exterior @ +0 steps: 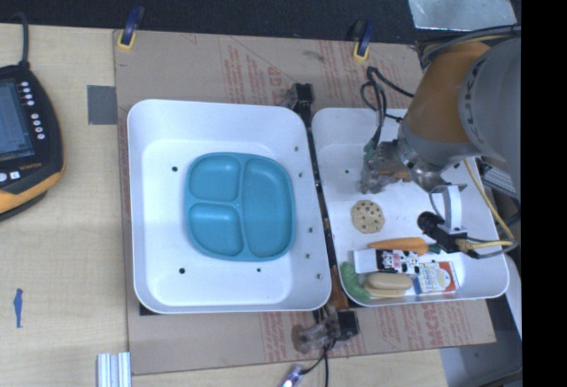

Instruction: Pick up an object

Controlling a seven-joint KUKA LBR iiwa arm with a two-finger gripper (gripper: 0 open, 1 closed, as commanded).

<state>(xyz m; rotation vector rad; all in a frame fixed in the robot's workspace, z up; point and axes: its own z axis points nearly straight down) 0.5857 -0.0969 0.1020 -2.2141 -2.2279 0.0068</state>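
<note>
My gripper (374, 174) hangs over the upper middle of the right bin (337, 133), its fingers pointing down at the bin floor with nothing visible between them. Just below it lies a round cookie (367, 216). Further toward the front of the same bin lie an orange carrot (400, 244), a white carton with red and black print (416, 271), a tan bread roll (388, 284) and a green piece (348, 281) at the front left corner.
The left bin (151, 199) holds a blue divided plate (239, 205). A teach pendant (22, 142) rests at the left edge of the bench. Clamps (130, 25) pin the cardboard at the back.
</note>
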